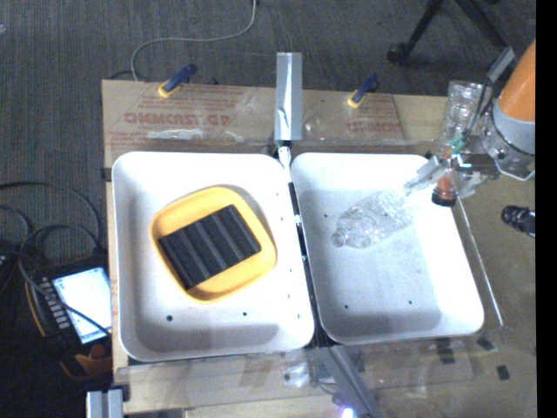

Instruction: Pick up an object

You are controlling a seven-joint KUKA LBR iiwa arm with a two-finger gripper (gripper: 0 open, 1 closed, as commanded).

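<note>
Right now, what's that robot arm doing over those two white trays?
The grey-and-orange robot arm's gripper hangs over the far right corner of the right white bin, close to a clear crumpled plastic bottle lying inside. It is trying to pick something up. A yellow dish with a black ribbed insert sits in the left white bin.

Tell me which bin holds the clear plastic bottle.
The right bin, nearest the gripper: the clear bottle lies there. The left bin holds a yellow-and-black object.

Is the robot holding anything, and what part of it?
It cannot be told. The gripper is at the upper right rim of the right bin, right by the end of a clear bottle, but a hold isn't visible.
</note>
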